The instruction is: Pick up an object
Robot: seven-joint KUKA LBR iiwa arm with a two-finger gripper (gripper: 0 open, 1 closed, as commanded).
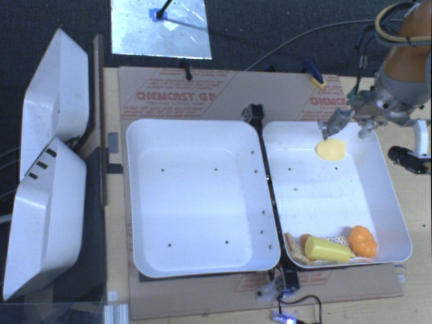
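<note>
A: Where is the two-finger gripper seen?

B: It is seen at the upper right, above the far edge of the right-hand shallow white bin, carried by the grey arm with the orange band.

A: How are the fingers held?

B: They are spread apart, one dark finger to the left and one to the right, and nothing is gripped between them.

A: And the thing to be picked?

B: A flat, pale yellow, roundish piece is found on the floor of the right bin, near its far wall. It lies just below the left finger in the view; whether it is touched cannot be told.

A: What else is held in that bin?

B: At the near edge, a yellow elongated plastic piece and an orange rounded fruit-like object are lodged side by side. The left-hand shallow white bin is set beside it.
</note>
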